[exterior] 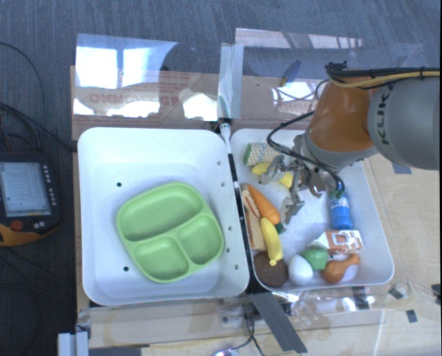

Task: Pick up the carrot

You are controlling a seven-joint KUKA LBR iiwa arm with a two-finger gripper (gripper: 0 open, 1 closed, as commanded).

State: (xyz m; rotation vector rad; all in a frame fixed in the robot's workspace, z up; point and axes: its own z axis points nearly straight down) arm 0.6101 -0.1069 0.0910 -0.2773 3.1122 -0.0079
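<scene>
The carrot (263, 204), orange with a small green end, lies slanted near the left wall of the right bin (377, 228). My gripper (301, 196) hangs low over the middle of that bin, just right of the carrot and apart from it. Its fingers (291, 205) look spread open with nothing between them. The orange wrist band (343, 121) sits above, over the bin's far part.
Around the carrot lie a yellow banana-like piece (271, 241), a blue bottle (340, 212), a brown round item (271, 271), a white egg (301, 270), a drumstick (340, 268) and a small carton (343, 239). A green divided plate (170, 231) sits in the left bin (102, 154).
</scene>
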